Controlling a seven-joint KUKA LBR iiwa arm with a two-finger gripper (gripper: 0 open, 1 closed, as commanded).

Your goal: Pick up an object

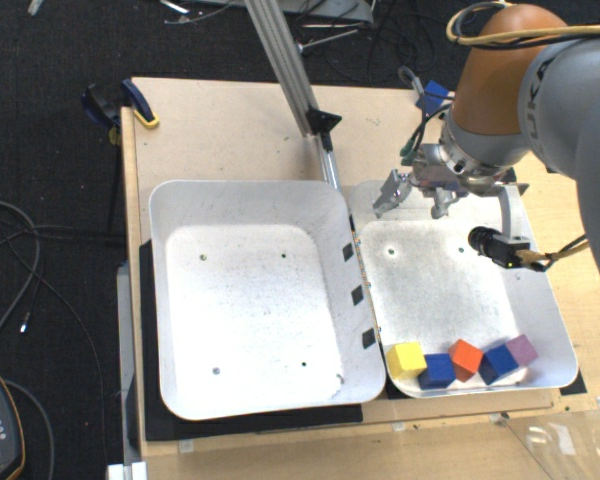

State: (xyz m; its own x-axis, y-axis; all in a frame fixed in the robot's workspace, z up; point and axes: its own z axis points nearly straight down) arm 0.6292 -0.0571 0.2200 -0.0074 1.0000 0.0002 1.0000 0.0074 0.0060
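Observation:
Several small blocks lie in a row along the near edge of the right bin [460,288]: a yellow block [406,358], a blue block [437,370], an orange block [467,357], another blue block [498,362] and a purple block [521,349]. My gripper [416,198] hangs above the far edge of the right bin, well away from the blocks. Its two fingers [388,194] are spread apart with nothing between them.
The left bin [245,298] sits beside the right one, their rims touching in the middle. A slanted metal pole [285,58] rises from behind the bins. A clamp [130,103] grips the bench's far left corner.

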